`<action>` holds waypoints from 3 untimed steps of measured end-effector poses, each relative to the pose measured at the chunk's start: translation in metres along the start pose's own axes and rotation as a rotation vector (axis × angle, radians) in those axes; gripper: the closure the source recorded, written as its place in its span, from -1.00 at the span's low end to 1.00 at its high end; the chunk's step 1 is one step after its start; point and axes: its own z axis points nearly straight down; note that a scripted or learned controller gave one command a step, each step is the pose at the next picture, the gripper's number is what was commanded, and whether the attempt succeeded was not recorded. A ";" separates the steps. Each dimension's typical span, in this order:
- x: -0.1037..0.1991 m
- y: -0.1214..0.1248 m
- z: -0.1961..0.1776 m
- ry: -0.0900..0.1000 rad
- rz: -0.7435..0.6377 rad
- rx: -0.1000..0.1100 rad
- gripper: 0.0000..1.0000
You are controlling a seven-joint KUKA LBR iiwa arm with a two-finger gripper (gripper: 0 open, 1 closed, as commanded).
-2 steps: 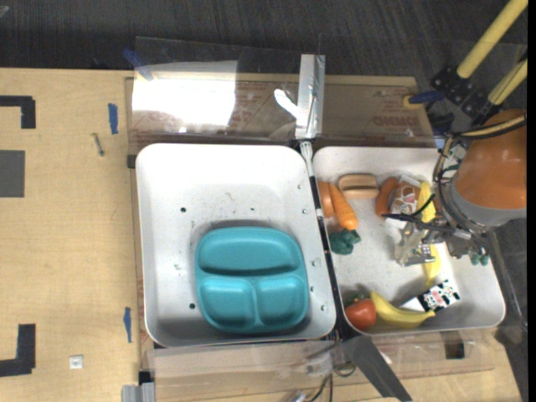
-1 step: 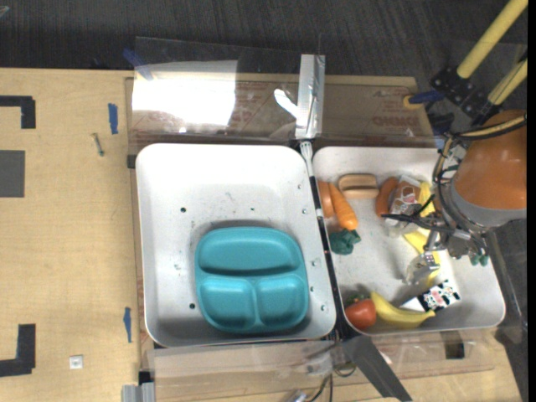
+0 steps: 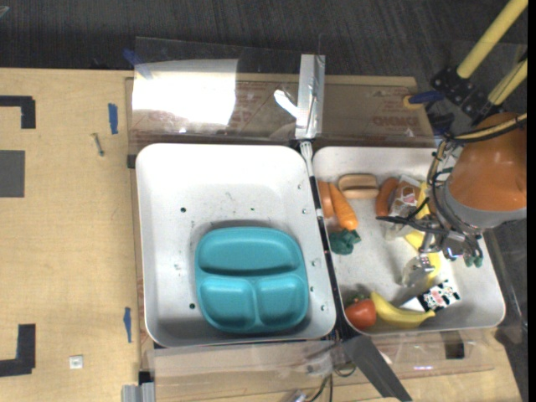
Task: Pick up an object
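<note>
Nearest in the right bin [image 3: 494, 308] lie a tomato [image 3: 361, 312], a banana [image 3: 400, 310] and a black-and-white block [image 3: 441, 296]. Just beyond, the gripper [image 3: 425, 262] hangs low over the bin; whether it grips anything cannot be told. Farther left lies a carrot [image 3: 342, 208]. It seems mid-reach; next it must settle on one object.

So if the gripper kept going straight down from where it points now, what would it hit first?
Probably the yellow banana lying along the near edge of the right white bin, or bare bin floor just above it. The two-finger gripper hangs over that spot, but depth is unclear from this single slanted view.
</note>
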 end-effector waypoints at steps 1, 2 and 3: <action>-0.080 0.007 0.001 -0.001 0.318 -0.002 -1.00; -0.036 0.012 0.001 0.002 0.401 -0.003 -1.00; 0.038 -0.004 0.000 0.002 0.400 -0.001 -1.00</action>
